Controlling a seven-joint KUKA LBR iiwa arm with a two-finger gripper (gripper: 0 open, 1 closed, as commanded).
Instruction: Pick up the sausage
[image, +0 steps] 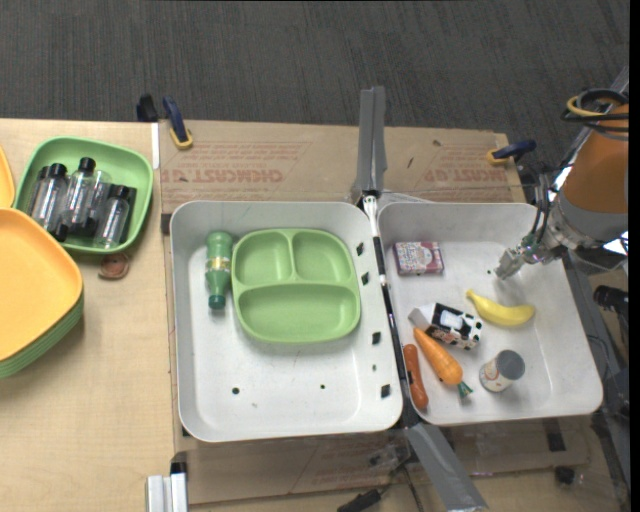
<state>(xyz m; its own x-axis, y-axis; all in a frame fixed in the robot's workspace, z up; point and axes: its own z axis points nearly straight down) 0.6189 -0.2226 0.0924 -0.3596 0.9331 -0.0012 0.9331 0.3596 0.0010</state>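
Observation:
The sausage (415, 378) is a thin reddish-brown stick lying lengthwise along the left wall of the right bin (575, 395), near its front corner. An orange carrot (440, 357) lies just to its right, almost touching it. My gripper (512, 262) hangs over the right bin's back right area, above and a little right of the yellow banana (500, 311). It is far from the sausage, with nothing visibly in it.
The right bin also holds a pink box (418, 258), a black-and-white cow toy (455, 326) and a small can (503, 370). The left bin (200, 400) holds a green divided plate (296, 285) and a green bottle (218, 268). Orange plates (35, 300) and a green tray of bottles (85, 195) sit far left.

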